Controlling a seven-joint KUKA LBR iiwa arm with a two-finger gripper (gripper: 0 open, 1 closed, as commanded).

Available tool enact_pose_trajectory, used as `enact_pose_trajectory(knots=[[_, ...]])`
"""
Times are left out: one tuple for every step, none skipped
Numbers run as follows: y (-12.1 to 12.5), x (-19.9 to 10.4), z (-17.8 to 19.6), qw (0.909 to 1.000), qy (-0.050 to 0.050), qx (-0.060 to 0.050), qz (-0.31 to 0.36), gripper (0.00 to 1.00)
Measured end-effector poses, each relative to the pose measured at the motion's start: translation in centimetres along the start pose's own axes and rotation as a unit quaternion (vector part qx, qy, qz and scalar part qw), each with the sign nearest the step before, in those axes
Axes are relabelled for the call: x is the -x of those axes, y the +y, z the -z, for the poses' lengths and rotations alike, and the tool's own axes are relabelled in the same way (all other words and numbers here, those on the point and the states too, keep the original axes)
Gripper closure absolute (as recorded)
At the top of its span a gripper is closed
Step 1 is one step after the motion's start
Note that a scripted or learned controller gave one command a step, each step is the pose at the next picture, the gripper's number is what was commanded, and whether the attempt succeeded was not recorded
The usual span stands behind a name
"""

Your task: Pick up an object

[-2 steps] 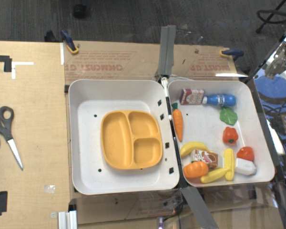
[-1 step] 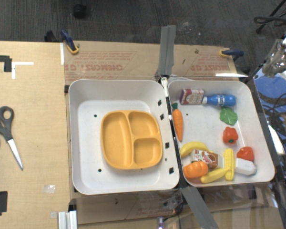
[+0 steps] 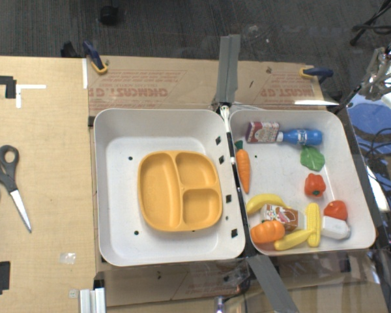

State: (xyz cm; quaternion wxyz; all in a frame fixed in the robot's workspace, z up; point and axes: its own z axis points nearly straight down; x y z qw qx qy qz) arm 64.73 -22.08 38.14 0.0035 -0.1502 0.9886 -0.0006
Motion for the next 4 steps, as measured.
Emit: enact_pose_trajectory(knots=[[-0.1, 0.1, 1.5, 0.9791, 0.000, 0.000, 0.203, 1.00], [-0.4, 1.3, 2.0, 0.9061, 0.000, 0.002, 0.423, 1.00], [-0.4, 1.3, 3.1, 0.7456, -0.001, 0.003, 0.666, 1.00], [0.4, 1.5, 2.2, 0.7516, -0.001, 0.004, 0.660, 1.00]])
